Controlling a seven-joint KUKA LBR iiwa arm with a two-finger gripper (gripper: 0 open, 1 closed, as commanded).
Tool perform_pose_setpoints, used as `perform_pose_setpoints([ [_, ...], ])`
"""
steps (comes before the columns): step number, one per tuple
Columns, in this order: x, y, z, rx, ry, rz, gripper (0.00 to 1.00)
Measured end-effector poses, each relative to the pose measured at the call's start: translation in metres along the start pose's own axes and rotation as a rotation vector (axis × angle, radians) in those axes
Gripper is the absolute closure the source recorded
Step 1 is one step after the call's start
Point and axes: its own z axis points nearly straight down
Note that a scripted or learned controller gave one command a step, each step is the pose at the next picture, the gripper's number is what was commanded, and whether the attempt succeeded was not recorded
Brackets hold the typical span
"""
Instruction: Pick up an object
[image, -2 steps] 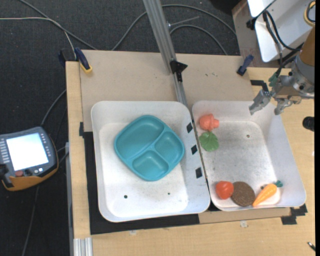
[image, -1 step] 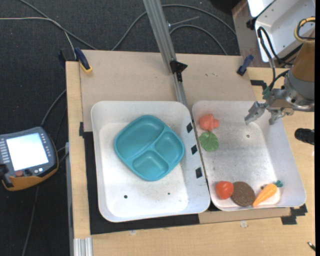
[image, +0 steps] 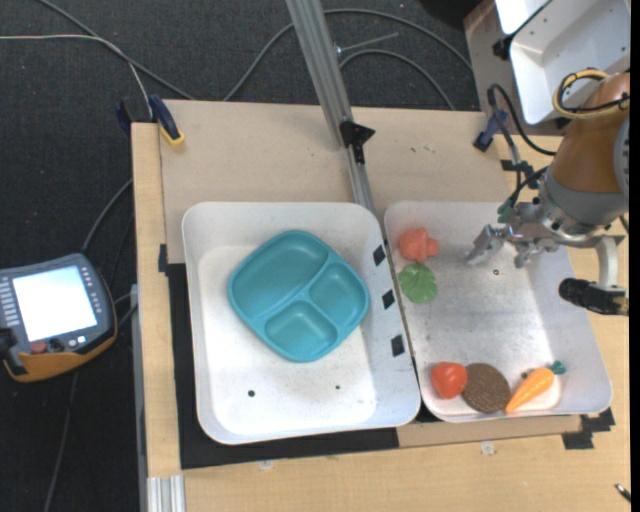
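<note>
Here we are above the bench, 2 shallow white bins side by side: the left bin (image: 215, 400) carries a teal divided plate (image: 298, 295) with 3 compartments, lying tilted near the bin's middle, and the right bin (image: 590, 380) has all the small stuff. The arm (image: 590, 150) comes in from the right, orange band showing above the wrist, and the gripper (image: 505, 243) hangs over the upper part of the right bin with nothing between its fingers; how wide those fingers stand, I cannot tell from this angle. Over by the bin's left wall sit an orange-red toy (image: 417, 243) and, just below it, a green leafy toy (image: 418, 284), the 2 close together and well left of the gripper. Down at the near edge there's a row of 3: a red tomato-like piece (image: 449, 379), a brown round patty (image: 486, 387) touching or nearly touching it, then a toy carrot (image: 533, 386) with a green top, leaning toward the bin's right corner. A handheld control pendant (image: 50, 315) lies off the bench to the left on the dark floor
</note>
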Motion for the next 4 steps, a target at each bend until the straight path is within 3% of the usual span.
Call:
perform_pose_setpoints([
  [1, 0.005, -0.004, 0.044, 0.0, 0.0, 0.001, 0.0],
  [2, 0.004, -0.002, 0.029, -0.008, -0.001, 0.0, 1.0],
  [4, 0.006, 0.011, -0.091, -0.014, -0.004, -0.001, 1.0],
])
